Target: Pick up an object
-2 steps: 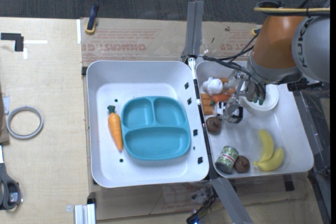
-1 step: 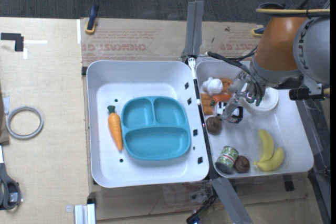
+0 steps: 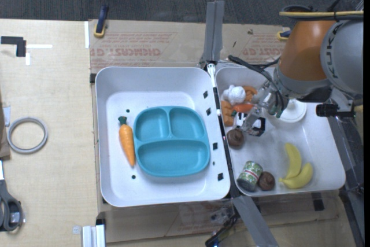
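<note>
Bench: left bin (image 3: 110, 142) holds tray (image 3: 171, 140), carrot (image 3: 127, 142); right bin (image 3: 326, 173) holds banana (image 3: 296, 167), can (image 3: 250, 176); pincer (image 3: 252, 123) state unclear.

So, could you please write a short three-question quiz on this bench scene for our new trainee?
1. True or false: the carrot lies inside a compartment of the blue tray.
2. Which bin does the gripper hang over: A) left bin, B) right bin?
3. Fill in: the yellow fruit in the right bin is a ____.

Key
1. False; it lies beside the tray, on the bin floor.
2. B
3. banana
</note>
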You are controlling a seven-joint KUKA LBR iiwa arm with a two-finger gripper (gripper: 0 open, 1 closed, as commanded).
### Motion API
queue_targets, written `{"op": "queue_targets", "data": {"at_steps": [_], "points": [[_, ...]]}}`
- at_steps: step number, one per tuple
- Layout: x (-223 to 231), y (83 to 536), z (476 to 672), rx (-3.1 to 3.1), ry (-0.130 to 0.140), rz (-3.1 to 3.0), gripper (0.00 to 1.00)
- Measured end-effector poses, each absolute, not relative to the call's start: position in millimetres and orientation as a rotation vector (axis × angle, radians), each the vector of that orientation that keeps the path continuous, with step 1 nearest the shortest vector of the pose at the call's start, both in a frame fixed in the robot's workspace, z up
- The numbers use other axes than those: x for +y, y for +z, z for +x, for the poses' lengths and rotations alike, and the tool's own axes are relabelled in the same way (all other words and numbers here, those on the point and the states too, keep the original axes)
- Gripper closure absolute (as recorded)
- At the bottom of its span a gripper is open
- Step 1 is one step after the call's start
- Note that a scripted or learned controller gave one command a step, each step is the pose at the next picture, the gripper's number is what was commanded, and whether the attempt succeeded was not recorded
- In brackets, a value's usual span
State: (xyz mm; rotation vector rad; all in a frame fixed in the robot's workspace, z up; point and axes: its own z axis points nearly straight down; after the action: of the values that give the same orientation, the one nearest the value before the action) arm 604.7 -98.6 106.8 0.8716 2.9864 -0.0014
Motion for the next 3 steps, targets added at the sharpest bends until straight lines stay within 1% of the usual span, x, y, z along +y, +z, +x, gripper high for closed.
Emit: {"op": "queue_targets", "data": {"at_steps": [1,2,3], "points": [[-98.0,92.8,557.4,2.925,0.000,1.139,0.00],[-102.3,92.5,535.2,2.856,0.000,1.304,0.00],[-102.3,101.7,536.0,2.855,0.000,1.300,1.00]]}}
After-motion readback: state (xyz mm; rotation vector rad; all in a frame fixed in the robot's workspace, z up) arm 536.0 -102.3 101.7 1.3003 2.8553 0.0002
